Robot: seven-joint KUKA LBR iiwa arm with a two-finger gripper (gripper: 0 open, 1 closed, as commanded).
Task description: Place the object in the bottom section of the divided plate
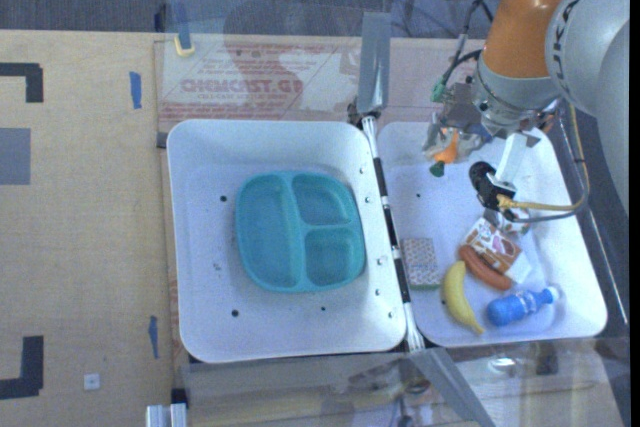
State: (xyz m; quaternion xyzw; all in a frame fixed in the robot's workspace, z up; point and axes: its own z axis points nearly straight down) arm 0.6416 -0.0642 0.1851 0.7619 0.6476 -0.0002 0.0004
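Observation:
A teal divided plate (300, 231) lies in the middle of the left bin (200, 315). It has one long section on its left and two smaller ones on its right, and all three look bare. My gripper (443, 137) hangs over the upper left part of the right bin (580, 315), well to the right of the plate. A small orange piece with a dark green end (445, 155) shows right at the gripper's tip. Whether it is gripped or lies under the gripper is not visible.
The lower half of the right bin holds a speckled sponge (420, 261), a yellow banana (458, 296), a hot dog (484, 269), a small printed packet (493, 240) and a blue bottle (518, 305). A raised divider (385, 215) separates the bins.

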